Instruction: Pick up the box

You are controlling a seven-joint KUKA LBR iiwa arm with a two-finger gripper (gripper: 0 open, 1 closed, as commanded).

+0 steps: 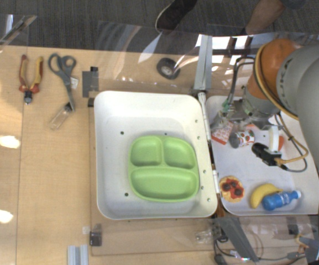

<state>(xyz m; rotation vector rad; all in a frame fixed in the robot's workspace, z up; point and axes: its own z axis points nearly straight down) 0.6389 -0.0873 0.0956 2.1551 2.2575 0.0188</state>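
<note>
The box point(220, 134), a small red and white carton, lies in the far left corner of the right bin point(306, 203). My gripper point(235, 118) hangs just above and to the right of the box, and its dark body covers part of it. The grey arm with its orange band point(270, 65) comes down from the upper right. More red and white shows at the gripper's lower right, partly hidden.
In the left bin point(109, 148) lies a green divided plate point(163, 167). The right bin also holds a small pizza toy point(232, 187), a banana point(261, 194) and a blue bottle point(281, 199) along its near edge. Pliers point(29, 77) and scissors point(65, 76) lie on the bench at left.
</note>
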